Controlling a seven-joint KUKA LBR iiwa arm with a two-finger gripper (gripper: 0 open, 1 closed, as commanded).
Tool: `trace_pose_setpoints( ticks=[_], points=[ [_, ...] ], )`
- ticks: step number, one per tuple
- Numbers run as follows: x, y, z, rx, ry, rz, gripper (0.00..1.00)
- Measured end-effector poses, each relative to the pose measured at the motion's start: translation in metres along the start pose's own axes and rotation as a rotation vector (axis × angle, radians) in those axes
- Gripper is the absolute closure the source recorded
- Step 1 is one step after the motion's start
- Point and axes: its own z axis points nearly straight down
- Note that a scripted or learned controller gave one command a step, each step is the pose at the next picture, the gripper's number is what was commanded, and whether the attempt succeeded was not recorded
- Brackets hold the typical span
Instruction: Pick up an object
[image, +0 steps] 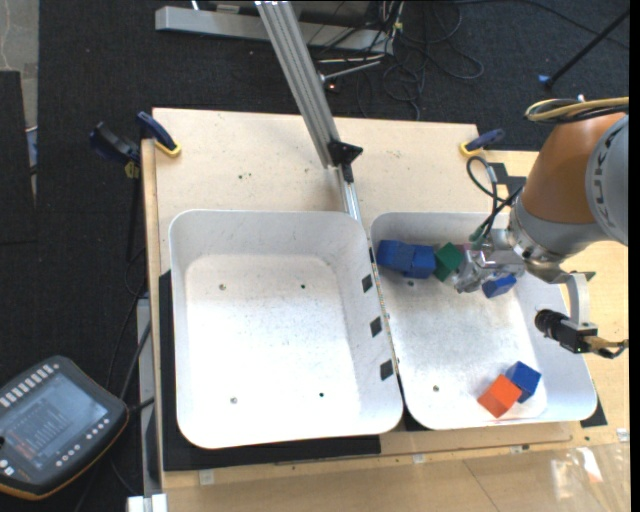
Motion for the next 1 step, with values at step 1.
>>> trace_pose_setpoints(
  ticks=[1],
  points=[
    [0.003,0.0106,-0.0483,-0.001,0.0,-0.002,1.0]
  ],
)
